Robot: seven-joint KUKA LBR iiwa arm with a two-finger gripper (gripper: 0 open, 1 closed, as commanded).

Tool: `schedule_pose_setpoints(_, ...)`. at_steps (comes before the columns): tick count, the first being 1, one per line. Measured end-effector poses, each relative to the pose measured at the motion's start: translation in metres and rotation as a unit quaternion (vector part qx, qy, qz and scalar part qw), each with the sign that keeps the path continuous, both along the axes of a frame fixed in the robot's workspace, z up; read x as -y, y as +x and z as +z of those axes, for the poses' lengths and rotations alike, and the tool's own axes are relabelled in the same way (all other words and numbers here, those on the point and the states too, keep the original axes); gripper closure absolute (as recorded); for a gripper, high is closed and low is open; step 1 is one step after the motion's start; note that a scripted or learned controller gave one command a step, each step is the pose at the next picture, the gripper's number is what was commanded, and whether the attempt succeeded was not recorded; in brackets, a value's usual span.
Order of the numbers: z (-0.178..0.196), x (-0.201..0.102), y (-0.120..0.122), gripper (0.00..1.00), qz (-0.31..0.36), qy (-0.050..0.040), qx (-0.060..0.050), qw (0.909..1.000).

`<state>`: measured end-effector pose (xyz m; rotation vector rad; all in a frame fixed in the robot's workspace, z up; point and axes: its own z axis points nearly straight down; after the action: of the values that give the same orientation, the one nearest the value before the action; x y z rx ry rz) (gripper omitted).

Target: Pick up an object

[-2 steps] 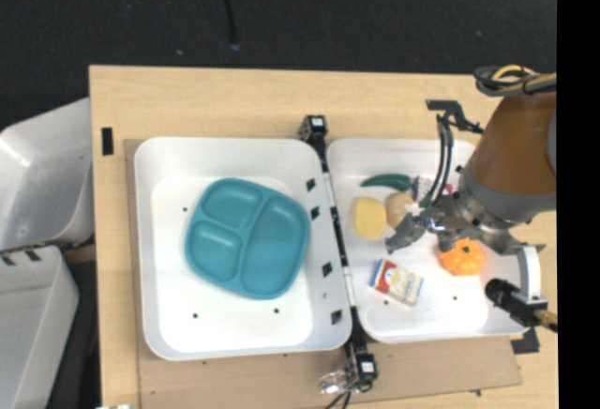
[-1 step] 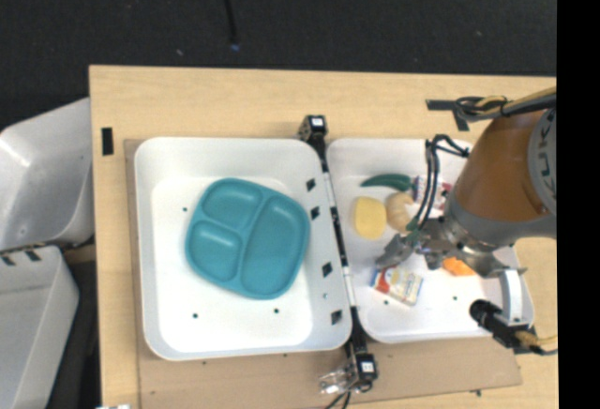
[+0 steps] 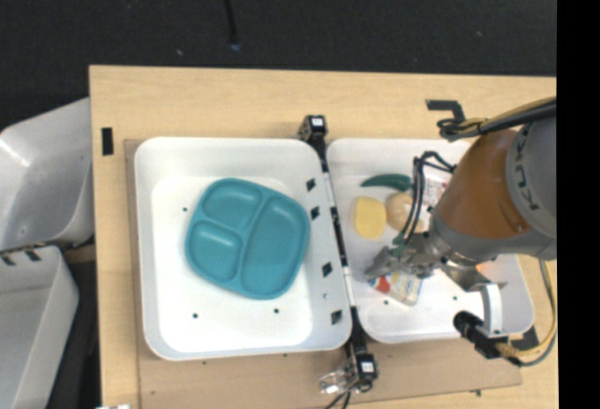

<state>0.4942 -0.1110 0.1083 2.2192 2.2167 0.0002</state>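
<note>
**Operator:** I have the tool (image 3: 389,264) low in the right shallow white plastic bin (image 3: 375,327), near the divider between the two bins. I cannot tell from this slanted overhead view whether it is open, closed or gripping anything; the grey arm with its orange band (image 3: 487,191) covers much of that area.

**Supervisor:** Where are the candidate objects?

**Operator:** All in the right bin, clustered around the tool. A small clear packet with red marking (image 3: 398,288) lies just beside or under it; contact cannot be confirmed. A flat yellow block (image 3: 369,218) sits near, toward the far side, with a pale rounded item (image 3: 399,206) just beside it and a dark green curved piece (image 3: 386,180) beyond. I judge the tool is placed low there because the packet is the nearest target.

**Supervisor:** And the left bin?

**Operator:** The left shallow white plastic bin (image 3: 159,323) holds a teal compartmented plastic plate (image 3: 248,236), well apart from the arm. Both bins rest side by side on the light wooden table (image 3: 216,102).
</note>
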Motion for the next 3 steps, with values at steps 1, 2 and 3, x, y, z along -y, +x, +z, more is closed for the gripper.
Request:
schedule_pose_setpoints(1, 0.014, 0.001, 0.002, 1.00, -0.004, -0.0003, 0.004, 1.0000)
schedule_pose_setpoints(2, 0.059, -0.001, 0.009, 1.00, 0.002, 0.0011, 0.001, 1.0000)
schedule_pose_setpoints(3, 0.113, 0.000, 0.011, 1.00, 0.002, 0.0007, 0.002, 1.0000)
